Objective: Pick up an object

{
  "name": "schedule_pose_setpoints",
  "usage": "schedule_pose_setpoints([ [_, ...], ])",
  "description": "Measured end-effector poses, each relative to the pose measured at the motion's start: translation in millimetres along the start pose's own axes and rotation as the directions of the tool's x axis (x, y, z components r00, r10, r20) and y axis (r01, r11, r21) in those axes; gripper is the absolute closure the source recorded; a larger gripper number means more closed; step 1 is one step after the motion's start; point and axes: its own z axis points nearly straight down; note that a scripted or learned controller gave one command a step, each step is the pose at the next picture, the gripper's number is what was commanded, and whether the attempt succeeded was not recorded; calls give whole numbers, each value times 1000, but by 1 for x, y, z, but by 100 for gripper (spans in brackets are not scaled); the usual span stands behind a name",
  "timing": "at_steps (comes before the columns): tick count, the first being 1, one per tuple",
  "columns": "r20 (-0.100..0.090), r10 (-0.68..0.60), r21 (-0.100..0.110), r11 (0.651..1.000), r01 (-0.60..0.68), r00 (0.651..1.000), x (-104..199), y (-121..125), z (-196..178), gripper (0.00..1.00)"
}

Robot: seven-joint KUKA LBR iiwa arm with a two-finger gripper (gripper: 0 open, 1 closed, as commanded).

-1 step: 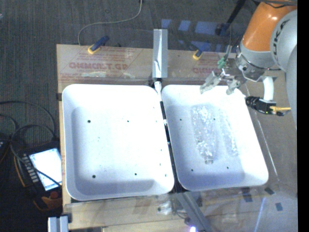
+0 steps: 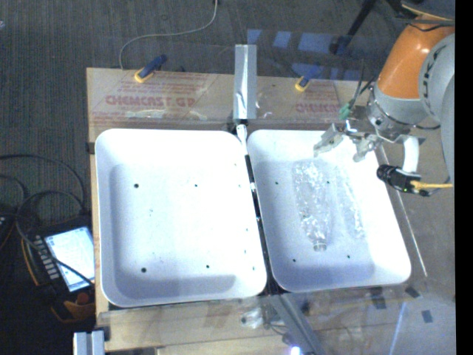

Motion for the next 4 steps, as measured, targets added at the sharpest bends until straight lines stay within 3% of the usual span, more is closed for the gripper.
schedule_pose_setpoints([
  [1,3,58,-2,998,-58,998,-18,-25,-78,0],
  [3,3,105,1,994,-105,994,16,-94,-36,0],
  [4,0,14,-3,1000,-14,1000,33,-120,93,0],
])
